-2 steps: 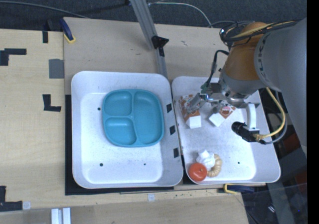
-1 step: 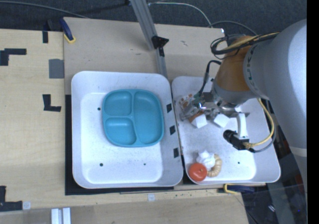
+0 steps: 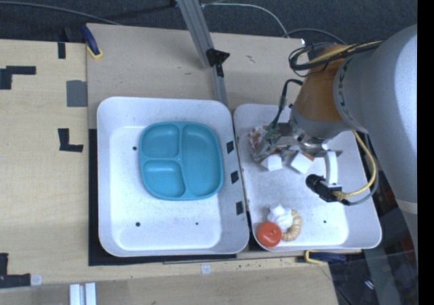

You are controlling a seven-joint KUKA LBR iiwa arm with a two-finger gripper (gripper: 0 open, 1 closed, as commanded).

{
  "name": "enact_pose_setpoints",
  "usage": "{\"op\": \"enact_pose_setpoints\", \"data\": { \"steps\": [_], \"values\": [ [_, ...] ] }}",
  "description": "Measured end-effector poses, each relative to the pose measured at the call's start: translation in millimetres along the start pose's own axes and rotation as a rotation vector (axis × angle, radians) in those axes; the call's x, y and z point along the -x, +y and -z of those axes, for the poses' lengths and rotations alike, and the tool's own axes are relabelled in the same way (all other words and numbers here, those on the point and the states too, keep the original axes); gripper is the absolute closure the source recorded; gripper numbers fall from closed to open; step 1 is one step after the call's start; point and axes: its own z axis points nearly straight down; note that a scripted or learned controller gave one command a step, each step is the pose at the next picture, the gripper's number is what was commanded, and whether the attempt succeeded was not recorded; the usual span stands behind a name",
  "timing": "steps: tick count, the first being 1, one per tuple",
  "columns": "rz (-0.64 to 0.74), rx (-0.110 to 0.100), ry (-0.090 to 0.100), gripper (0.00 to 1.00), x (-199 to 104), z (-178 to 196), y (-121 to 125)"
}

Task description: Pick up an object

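The gripper (image 3: 279,156) is lowered over 1 patterned object (image 3: 258,138); its hold cannot be told, so a slip is risked.

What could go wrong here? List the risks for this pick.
1. The pincer sits low in the right bin among small pieces that crowd together, so it may close on none or nudge them apart.
2. The orange ball and the white toy lie at the bin's near rim, awkward to reach.
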Motion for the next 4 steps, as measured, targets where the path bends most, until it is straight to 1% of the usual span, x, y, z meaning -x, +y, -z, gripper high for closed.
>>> {"op": "enact_pose_setpoints", "data": {
  "steps": [1, 2, 3, 4],
  "values": [
    [-0.002, 0.004, 0.0, 1.0, 2, 42, 2],
    [-0.001, 0.007, -0.001, 1.0, -2, 104, 6],
    [-0.001, 0.006, -0.001, 1.0, -3, 156, 7],
    [0.003, 0.001, 0.002, 1.0, -57, 159, 7]
  ]
}}
